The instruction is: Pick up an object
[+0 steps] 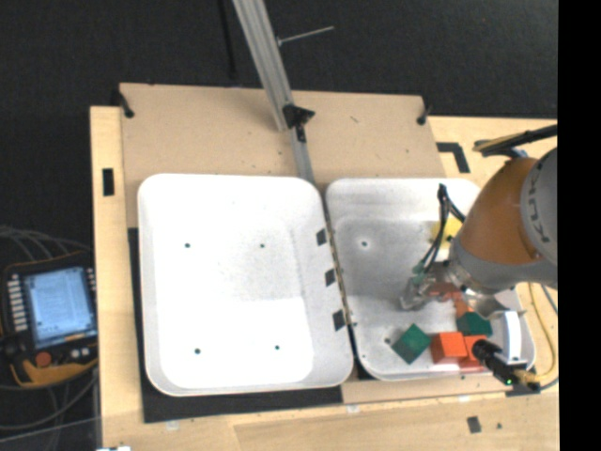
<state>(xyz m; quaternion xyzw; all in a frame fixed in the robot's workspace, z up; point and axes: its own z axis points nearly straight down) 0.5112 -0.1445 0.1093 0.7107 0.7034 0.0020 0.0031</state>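
The gripper (416, 292) hangs low over the right bin (376, 214), its tip near the bin's middle, with the grey wrist and orange band (498, 216) rising behind it toward the right edge. Whether it is spread or pressed together I cannot tell; it reads as a small grey blur, and nothing is visible in its grasp.

The nearest candidate is the green block (409, 344), lying on the bin floor just below the gripper in the view, toward the bin's front wall, and apart from it. It sits turned like a diamond, corners pointing up and down the view. Just to its right rests an orange block (449, 347), and a second green piece (474, 324) lies beyond, partly under the wrist.

The coming move probably turns on a short shift toward the front wall before descending.
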